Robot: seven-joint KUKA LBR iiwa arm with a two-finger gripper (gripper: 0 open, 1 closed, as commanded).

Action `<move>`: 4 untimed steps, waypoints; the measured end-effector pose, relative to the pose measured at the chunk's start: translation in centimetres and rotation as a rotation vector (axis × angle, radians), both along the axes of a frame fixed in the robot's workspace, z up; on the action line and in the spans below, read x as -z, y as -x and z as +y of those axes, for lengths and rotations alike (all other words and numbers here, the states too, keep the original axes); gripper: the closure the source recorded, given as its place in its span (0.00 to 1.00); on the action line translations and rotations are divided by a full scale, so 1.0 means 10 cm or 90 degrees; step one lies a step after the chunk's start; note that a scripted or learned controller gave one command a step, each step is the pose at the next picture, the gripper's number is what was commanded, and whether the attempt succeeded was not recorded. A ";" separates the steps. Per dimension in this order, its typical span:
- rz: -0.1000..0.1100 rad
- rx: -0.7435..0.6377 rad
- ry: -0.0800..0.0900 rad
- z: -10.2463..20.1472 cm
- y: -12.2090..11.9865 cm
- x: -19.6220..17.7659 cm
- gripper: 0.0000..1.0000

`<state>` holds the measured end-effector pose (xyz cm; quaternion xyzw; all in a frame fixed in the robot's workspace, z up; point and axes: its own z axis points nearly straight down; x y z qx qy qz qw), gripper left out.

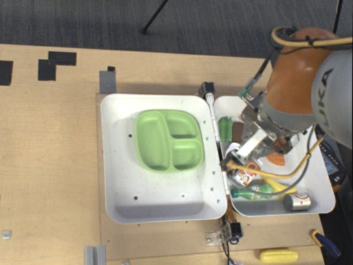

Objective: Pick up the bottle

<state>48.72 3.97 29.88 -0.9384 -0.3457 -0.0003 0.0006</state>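
The claw (268, 148) hangs low inside the right-hand shallow white bin (325, 195), likely going for the bottle. The wrist hides it, so I can't tell how open it is. The green plastic bottle (252, 192) lies on its side by the front wall.

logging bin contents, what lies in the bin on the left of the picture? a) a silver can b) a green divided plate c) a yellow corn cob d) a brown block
b: a green divided plate lies near the middle of that bin, with bare white floor showing all round it.
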 end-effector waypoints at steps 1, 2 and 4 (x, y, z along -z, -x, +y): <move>0.001 -0.069 0.000 0.37 0.01 0.39 1.00; 0.001 -0.247 0.000 0.78 0.01 0.55 1.00; -0.001 -0.437 0.000 1.43 0.01 0.56 1.00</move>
